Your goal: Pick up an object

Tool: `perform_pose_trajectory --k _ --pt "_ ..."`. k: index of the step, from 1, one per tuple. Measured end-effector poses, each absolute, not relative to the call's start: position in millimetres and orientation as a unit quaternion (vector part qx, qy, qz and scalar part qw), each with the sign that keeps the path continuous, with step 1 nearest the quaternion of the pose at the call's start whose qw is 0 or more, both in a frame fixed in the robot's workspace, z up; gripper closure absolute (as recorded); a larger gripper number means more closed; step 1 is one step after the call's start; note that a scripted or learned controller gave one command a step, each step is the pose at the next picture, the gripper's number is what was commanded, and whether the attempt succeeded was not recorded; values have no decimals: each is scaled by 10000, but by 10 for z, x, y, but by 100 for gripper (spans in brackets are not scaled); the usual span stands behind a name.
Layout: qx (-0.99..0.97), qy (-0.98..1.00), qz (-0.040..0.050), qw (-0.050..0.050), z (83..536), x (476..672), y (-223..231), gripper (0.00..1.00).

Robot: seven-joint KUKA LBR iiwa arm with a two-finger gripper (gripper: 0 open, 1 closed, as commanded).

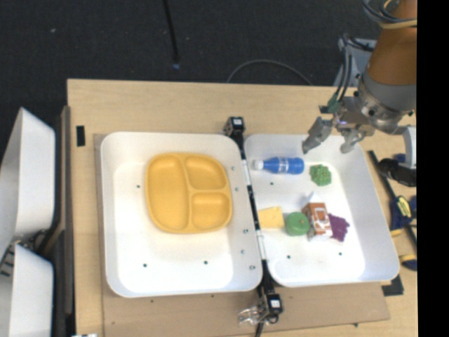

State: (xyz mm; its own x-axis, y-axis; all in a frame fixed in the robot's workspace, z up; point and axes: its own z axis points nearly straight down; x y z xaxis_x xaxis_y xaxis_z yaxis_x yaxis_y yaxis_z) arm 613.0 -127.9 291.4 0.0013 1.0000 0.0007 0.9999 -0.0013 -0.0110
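Bench carries two white bins; the right bin [351,258] holds a blue bottle [280,165] and other small objects. Gripper [331,140] hovers above it, fingers spread and empty. Pick not yet started.

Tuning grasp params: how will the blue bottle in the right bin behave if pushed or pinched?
The blue bottle lies on its side, so it will probably roll if nudged across its length. It looks small and plastic, likely light and a bit slippery. The gripper is open above it, with bare bin floor for it to roll over.
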Motion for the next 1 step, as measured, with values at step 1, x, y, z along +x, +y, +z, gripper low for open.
perform_pose_trajectory --k 1 --pt "-7068 -7074 -6 -6 2989 6147 -1277 0"
